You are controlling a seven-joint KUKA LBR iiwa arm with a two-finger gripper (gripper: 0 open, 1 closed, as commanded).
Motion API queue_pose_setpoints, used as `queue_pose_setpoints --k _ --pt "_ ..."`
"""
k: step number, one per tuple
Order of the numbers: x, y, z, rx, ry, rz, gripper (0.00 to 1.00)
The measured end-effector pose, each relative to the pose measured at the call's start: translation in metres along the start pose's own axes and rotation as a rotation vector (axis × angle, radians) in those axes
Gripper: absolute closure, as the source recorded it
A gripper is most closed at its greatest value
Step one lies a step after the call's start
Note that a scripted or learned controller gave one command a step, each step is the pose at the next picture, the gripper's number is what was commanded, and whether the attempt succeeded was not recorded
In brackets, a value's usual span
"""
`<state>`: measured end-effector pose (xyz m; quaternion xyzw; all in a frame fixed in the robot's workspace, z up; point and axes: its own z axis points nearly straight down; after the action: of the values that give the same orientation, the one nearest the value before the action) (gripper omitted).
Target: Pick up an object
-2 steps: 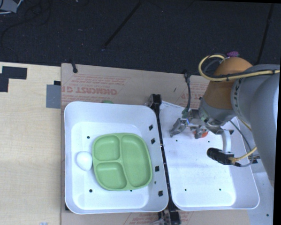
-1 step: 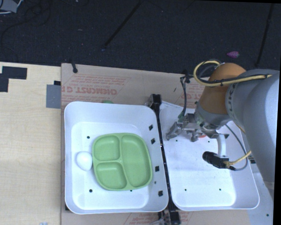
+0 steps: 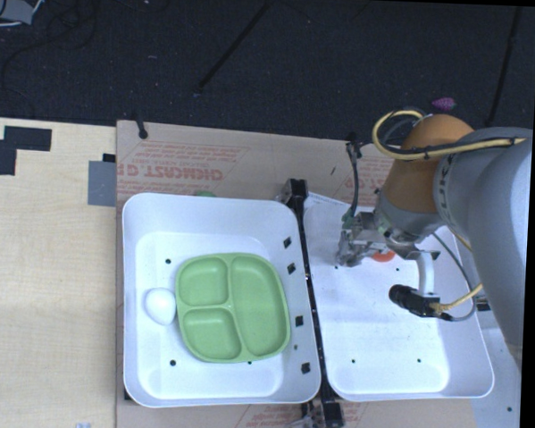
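From my feed, the left bin (image 3: 141, 238) holds a small white ball (image 3: 160, 305) near its left wall, touching the left edge of a green tray (image 3: 233, 306). The tray has three compartments and lies flat, filling much of the bin's floor, turned a little off square to the walls. A black divider (image 3: 303, 295) runs between the two bins, from the far side to the near side. The right bin (image 3: 394, 367) has a bare white floor across its near half. At its far side, close to the divider, the gripper (image 3: 349, 254) hangs low over the floor, pointing down; I cannot tell from here whether it is apart or together. Just right of it, a small red-orange thing (image 3: 384, 255) peeks out from under the wrist, mostly hidden, so I cannot say what it is or whether anything touches it. The arm (image 3: 483, 202) comes in from the right, its orange band (image 3: 422, 167) above the wrist, with a yellow cable (image 3: 390, 127) looped at its far side and a black plug (image 3: 412, 299) dangling over the bin floor.
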<state>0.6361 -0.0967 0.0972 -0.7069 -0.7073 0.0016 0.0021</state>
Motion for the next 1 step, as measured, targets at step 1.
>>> queue_pose_setpoints --k 1 --pt "-0.002 -0.0077 -0.0452 -0.005 -0.001 0.005 1.0"
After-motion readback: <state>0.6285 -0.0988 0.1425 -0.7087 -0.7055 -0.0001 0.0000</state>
